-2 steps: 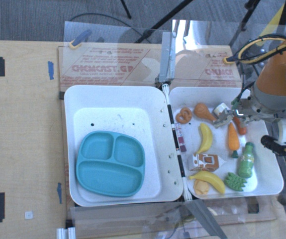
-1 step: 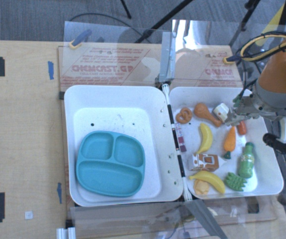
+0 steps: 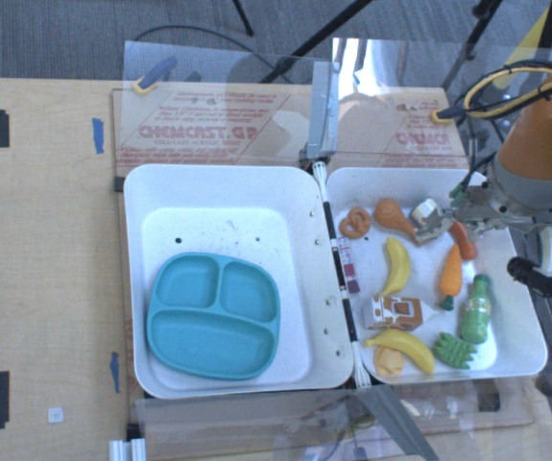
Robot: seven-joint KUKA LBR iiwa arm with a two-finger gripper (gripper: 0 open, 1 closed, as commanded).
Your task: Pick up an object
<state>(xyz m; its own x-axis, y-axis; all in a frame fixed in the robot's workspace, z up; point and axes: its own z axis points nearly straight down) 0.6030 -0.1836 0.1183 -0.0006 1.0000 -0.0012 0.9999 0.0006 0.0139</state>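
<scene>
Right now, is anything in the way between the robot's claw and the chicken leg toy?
Nothing visible stands between them. The gripper hangs low in the right bin, right beside the chicken leg toy. The pretzel lies on the toy's far side, and the red pepper lies on the gripper's other side.

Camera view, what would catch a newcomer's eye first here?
Probably the big blue divided plate lying alone in the left bin. Next, the bright toy food crowding the right bin: two bananas, a carrot, a green bottle, with the gripper at the bin's far side.
</scene>
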